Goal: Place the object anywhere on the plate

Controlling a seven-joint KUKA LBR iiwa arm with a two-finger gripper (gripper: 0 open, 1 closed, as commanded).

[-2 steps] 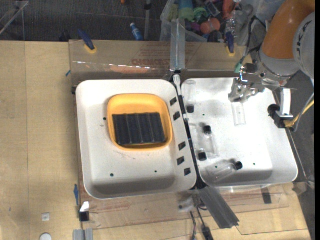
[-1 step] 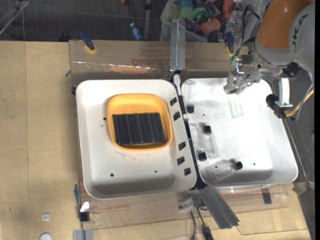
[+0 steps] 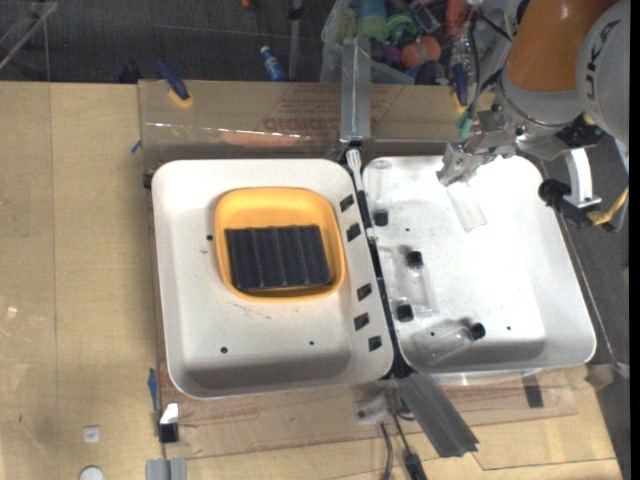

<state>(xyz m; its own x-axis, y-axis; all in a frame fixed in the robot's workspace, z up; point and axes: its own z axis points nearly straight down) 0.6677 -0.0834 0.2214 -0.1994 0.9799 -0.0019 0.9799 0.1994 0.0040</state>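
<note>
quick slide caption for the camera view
KUKA arm's gripper over the right bin, orange plate with a dark ridged block in the left bin.

Ridged black obj point(image 3: 277, 257) flat on plate point(image 3: 230, 213)

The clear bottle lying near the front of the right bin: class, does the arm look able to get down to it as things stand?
Probably yes. The clear bottle lies in the open with nothing over it, and the end effector hangs above the same right bin, near its far edge.
</note>
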